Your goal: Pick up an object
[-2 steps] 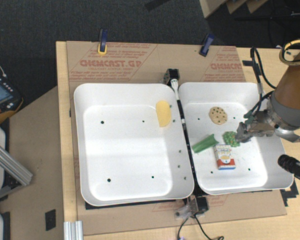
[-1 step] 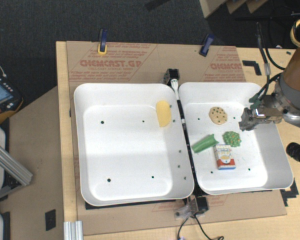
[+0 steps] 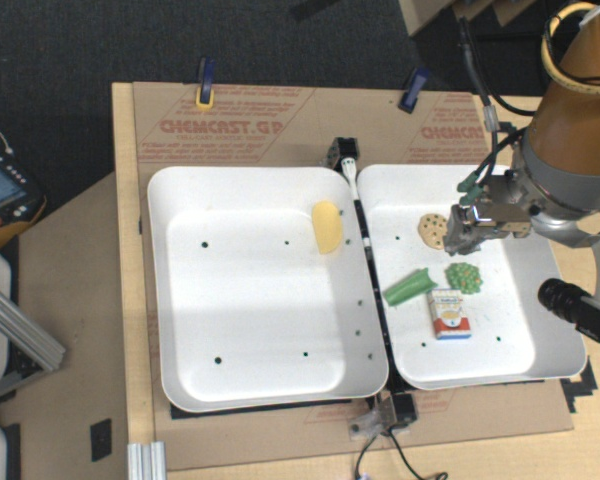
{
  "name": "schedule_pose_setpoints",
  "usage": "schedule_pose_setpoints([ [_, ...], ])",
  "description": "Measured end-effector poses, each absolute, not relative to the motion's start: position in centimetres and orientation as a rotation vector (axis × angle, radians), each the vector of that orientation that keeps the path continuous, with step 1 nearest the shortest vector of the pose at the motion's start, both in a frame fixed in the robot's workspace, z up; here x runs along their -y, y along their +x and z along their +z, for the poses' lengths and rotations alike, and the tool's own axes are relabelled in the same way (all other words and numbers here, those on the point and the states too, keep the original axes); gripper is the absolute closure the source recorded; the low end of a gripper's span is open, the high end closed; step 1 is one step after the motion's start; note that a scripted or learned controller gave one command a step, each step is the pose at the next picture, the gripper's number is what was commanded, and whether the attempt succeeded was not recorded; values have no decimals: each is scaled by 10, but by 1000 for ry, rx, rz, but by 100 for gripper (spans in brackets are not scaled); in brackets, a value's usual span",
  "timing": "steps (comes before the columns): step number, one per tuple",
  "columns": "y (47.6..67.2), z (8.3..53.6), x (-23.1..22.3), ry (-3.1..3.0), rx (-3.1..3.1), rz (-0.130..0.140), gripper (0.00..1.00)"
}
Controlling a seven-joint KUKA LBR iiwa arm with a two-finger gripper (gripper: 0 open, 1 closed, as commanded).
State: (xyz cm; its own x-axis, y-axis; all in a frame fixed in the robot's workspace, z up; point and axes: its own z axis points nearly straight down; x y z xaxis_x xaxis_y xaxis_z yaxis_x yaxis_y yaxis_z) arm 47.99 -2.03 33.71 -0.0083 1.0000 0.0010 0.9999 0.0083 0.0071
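- Brown cardboard-faced bench top [image 3: 140, 268], printed in red along the far edge (lettering reversed).
- Held at the far edge by two clamps: one blue-and-yellow [image 3: 205, 83], one blue [image 3: 414, 88].
- Bearing a left white bin [image 3: 170, 308] and a right white bin [image 3: 525, 353], side by side, touching along a dark centre seam.
- Small black fittings at the seam's far end [image 3: 342, 152] and near end [image 3: 395, 410].

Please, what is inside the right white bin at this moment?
The right bin holds a cookie, a green pod-shaped toy, a green bumpy piece and a small carton. The gripper hangs above them; whatever lies beneath it is covered.
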Motion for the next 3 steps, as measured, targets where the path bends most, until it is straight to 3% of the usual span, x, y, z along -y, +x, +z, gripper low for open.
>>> schedule_pose_setpoints([
  [1,478,266,44,2229,-2222,-9,100],
  [2,484,319,-15,2210,-2227,8,100],
  [3,525,397,-72,2208,-2223,15,100],
])
